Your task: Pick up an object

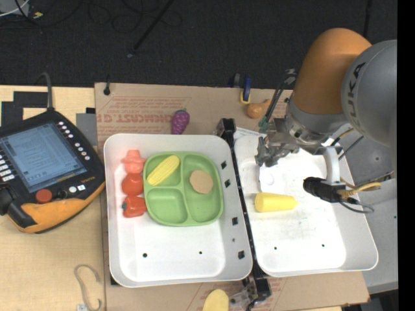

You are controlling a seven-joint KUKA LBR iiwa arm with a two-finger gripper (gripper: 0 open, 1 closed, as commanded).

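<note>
Lying just below the claw (pixel 265 159) of uncertain finger state, a yellow cone (pixel 275 203), apart.

The grey arm's claw (pixel 264 159) points downward, wrist bent leftward.
</note>
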